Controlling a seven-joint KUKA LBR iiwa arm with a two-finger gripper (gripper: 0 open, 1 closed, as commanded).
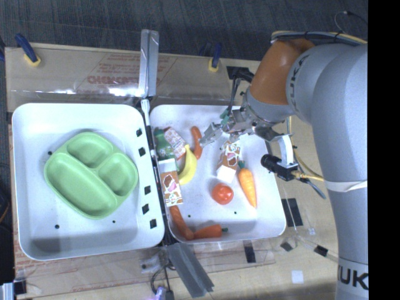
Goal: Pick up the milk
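The milk [229, 162] is a small white carton with a brown and red label. It lies tilted in the middle of the right bin [269, 220], between a tomato and a carrot. My gripper [225, 133] hangs just above the carton's upper end, near the bin's back. Its fingers are spread apart, one [209, 135] out to the left, with nothing clearly between them. The grey arm with its orange band [275, 74] comes in from the right.
In the right bin are a tomato [222, 194], a carrot [248, 187], a banana [187, 165], a sausage [196, 140], two other cartons [170, 186] by the left wall and carrots [194, 231] at the front. The left bin [37, 242] holds a green divided plate [92, 173].
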